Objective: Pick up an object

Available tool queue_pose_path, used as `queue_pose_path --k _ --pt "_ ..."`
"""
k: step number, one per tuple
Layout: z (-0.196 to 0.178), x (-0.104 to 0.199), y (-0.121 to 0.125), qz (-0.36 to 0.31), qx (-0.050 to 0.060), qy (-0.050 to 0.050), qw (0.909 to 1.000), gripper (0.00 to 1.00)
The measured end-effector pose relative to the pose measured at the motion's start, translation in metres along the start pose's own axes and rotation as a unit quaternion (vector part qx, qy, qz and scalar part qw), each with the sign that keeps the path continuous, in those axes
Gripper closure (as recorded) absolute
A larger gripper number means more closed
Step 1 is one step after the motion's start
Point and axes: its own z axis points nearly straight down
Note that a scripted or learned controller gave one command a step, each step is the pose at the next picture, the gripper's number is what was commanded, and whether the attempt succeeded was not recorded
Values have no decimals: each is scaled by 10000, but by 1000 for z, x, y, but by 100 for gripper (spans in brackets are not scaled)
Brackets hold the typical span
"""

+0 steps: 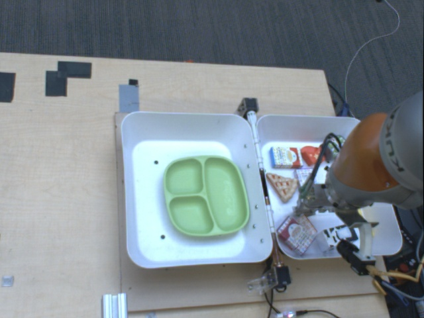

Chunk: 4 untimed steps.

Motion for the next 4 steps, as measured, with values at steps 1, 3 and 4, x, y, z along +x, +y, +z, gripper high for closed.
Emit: queue_pose_path --k 1,3,4 --pt "0 0 0 -2 2 0 10000 0" --pt "-10 1 2 -12 -18 4 10000 0" --pt "12 0 -3 3 40 3 10000 0"
